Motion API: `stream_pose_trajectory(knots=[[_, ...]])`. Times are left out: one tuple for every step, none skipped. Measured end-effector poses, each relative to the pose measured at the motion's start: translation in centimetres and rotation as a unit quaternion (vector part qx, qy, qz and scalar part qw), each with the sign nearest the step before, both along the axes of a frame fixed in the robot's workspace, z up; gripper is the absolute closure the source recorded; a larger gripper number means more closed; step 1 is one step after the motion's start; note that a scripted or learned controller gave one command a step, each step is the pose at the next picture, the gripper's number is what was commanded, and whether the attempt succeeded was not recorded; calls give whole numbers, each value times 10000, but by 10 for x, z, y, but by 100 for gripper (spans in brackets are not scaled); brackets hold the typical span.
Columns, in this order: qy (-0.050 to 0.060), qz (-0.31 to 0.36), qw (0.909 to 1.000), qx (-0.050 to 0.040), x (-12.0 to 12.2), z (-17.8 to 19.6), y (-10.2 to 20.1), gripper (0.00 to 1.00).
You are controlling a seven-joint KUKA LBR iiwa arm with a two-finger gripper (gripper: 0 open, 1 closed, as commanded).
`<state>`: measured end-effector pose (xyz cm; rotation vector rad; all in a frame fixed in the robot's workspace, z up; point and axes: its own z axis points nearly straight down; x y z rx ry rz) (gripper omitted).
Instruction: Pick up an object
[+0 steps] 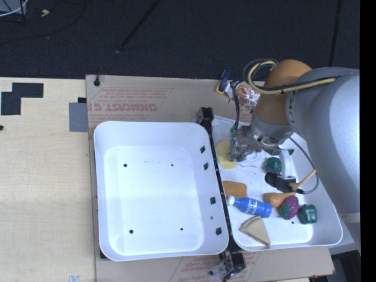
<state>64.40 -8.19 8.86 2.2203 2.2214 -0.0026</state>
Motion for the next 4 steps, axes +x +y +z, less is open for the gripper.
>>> stream_pose_trajectory(knots=[[1, 11, 10000, -3, 0, 0, 0, 100], [1, 13, 10000, 0, 0, 0, -1, 100], [2, 22, 10000, 0, 0, 0, -1, 100], [2, 1, 10000, 6, 0, 0, -4, 100]])
